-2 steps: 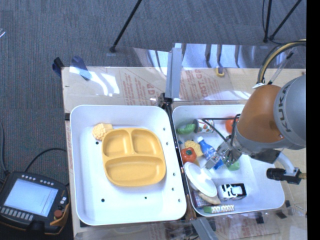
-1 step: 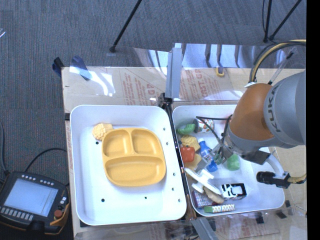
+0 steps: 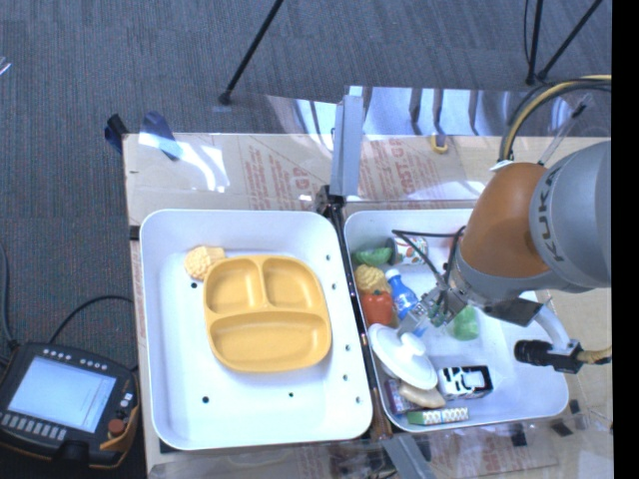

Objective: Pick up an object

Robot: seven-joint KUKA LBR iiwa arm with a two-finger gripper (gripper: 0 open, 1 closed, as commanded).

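My gripper (image 3: 429,314) hangs low over the middle of the right bin (image 3: 519,397), reaching in from the right. Just to its left lies a small blue and white bottle (image 3: 401,295). A white disc (image 3: 404,359) lies right below it. A green lump (image 3: 464,324) sits close on its right side. Further left are a red piece (image 3: 378,309), an orange-yellow piece (image 3: 370,278) and a green piece (image 3: 372,256). A black and white object (image 3: 465,379) rests near the bin's front. The arm's orange band (image 3: 504,233) hides the bin's back right.
The left bin (image 3: 170,367) holds a yellow divided plate (image 3: 267,311) and a small yellow corn-like toy (image 3: 203,261) at its back left. A tan piece (image 3: 419,397) and a striped strip (image 3: 437,417) lie along the right bin's front wall. A teach pendant (image 3: 62,399) sits at the lower left.
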